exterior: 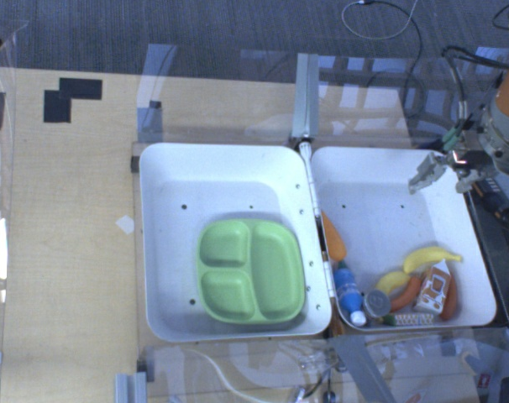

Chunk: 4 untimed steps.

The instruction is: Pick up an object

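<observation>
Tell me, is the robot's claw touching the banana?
Apart. The camera view shows the gripper up by the bin's far corner, with bare white floor between it and the banana.

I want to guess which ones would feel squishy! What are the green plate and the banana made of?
The green plate looks like hard moulded plastic: one even colour, smooth matte surface, three rounded sections. The banana is probably a plastic toy, evenly bright yellow with a slight shine, though the view is too small to be sure.
</observation>
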Each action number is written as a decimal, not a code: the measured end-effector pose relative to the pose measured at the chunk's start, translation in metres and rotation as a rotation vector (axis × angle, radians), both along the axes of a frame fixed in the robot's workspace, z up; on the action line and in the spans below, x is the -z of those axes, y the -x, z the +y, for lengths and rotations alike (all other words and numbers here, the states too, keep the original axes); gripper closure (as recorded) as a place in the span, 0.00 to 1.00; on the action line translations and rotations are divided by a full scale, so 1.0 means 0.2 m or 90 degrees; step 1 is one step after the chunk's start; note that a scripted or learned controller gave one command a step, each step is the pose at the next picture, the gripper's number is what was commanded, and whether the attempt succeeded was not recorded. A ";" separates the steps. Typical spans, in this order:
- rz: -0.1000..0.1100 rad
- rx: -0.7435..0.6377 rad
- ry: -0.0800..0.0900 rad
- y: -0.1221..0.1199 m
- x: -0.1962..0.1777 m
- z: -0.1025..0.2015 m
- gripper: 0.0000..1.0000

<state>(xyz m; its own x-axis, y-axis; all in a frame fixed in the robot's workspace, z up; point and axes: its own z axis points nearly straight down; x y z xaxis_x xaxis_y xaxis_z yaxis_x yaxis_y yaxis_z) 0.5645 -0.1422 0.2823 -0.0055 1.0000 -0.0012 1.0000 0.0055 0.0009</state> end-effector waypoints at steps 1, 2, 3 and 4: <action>0.001 0.003 -0.001 0.18 0.72 0.19 0.00; -0.010 -0.114 0.000 0.33 0.96 0.09 0.00; -0.014 -0.116 0.001 0.32 0.91 0.09 1.00; -0.002 0.061 -0.001 0.38 0.24 0.49 1.00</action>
